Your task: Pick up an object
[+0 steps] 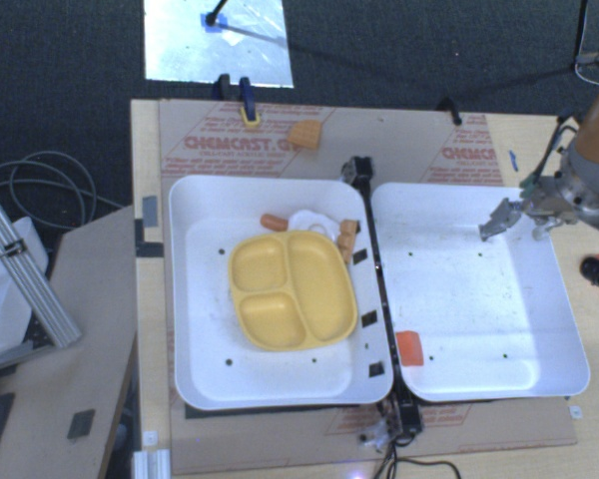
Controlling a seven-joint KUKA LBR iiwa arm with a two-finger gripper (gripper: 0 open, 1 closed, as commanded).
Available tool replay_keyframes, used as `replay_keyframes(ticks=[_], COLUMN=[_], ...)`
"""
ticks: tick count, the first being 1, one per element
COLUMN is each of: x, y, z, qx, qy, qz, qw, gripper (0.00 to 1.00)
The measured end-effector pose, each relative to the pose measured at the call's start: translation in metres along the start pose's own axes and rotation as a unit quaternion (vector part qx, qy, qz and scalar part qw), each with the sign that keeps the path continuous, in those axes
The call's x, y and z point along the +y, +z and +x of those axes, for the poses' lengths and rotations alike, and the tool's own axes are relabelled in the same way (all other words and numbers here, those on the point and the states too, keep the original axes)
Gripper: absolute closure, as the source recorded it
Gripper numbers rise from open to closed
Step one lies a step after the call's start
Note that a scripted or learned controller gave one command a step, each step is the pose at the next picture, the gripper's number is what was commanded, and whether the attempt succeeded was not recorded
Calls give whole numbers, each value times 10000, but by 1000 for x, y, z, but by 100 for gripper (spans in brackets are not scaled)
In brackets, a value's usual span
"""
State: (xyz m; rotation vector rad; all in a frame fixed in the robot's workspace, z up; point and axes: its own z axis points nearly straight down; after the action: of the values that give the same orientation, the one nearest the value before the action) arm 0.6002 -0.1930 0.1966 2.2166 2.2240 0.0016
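The task names no special object, so several things can be taken. In the left bin (195, 297) lies a yellow divided tray (290, 289) with three compartments, a little tilted against the bin's sides. Just behind the tray, a small orange sausage-shaped piece (274, 223) lies beside a white crumpled thing (310, 222). A small tan block (348, 234) stands near the right wall of this bin, close to the tray's far right corner. In the right bin (539, 367) there is an orange block (408, 347) at the near left corner, close to the divider between the two bins. Outside the bins, on the cardboard sheet at the far side of the desk (100, 267), a tan block-shaped piece (304, 134) lies alone.

The end effector (511, 220) is over the far right part of the right bin, well apart from the orange block and from everything in the left bin. Two grey fingers (497, 220) point to the left and a little downward. They seem spread apart, with nothing between them, so the end effector is released and holds nothing. Whether the fingertips touch the bin floor, I cannot tell.

The arm (597, 138) comes in from the right edge, with its orange band above the wrist, and the wrist is bent toward the bin.
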Motion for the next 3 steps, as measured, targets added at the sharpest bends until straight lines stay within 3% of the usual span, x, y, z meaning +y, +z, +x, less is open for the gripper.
replay_keyframes(ticks=[1, 2, 3], x=[1, 39, 36], y=[-11, -198, -187], z=[0, 77, 72], qx=[-2, -13, -4], qy=[-17, -49, -8], qz=[-21, -105, -9], qw=[10000, 9999, 10000], gripper=[100, 100, 0])
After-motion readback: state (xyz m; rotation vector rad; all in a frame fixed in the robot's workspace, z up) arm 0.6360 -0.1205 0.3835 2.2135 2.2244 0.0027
